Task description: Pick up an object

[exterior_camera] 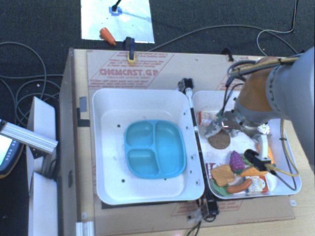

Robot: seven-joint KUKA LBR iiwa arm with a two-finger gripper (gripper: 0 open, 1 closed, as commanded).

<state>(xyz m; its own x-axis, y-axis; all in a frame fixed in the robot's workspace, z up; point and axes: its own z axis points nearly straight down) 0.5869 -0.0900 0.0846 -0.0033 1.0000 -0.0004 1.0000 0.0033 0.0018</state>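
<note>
Toy food crowds the near end of the right bin (294,193): a red sausage (239,186) and a tan bread slice (223,174) by the near wall, with a purple bunch of grapes (237,160) just behind them and an orange piece (256,171) beside the grapes. Behind the grapes lies a brown round patty (219,140). The gripper (216,128) sits right at the patty's far edge, seemingly touching it; whether its fingers are spread or closed cannot be told, and nothing is seen held between them. The grey arm (283,90) with its orange band reaches across the bin's far right side. Left of the patty, past the divider, the left bin (106,104) holds a blue sectioned plate (155,149).
</note>
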